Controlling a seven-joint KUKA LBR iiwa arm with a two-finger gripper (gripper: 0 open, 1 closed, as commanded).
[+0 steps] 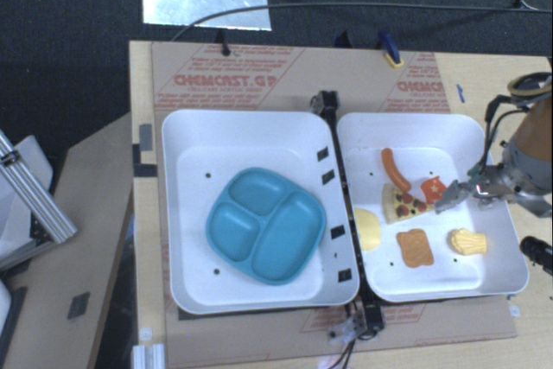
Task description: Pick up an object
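Small red plastic toy [432,187] lies just beside the gripper [451,198]; whether it is spread, I cannot tell. Approach step; next, descend squarely.

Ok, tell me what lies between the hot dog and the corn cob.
In the camera view, the small red piece lies between the hot dog and the corn cob.

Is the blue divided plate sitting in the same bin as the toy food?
No, the blue divided plate lies in the left bin, while the toy food pieces such as the hot dog lie in the right bin.
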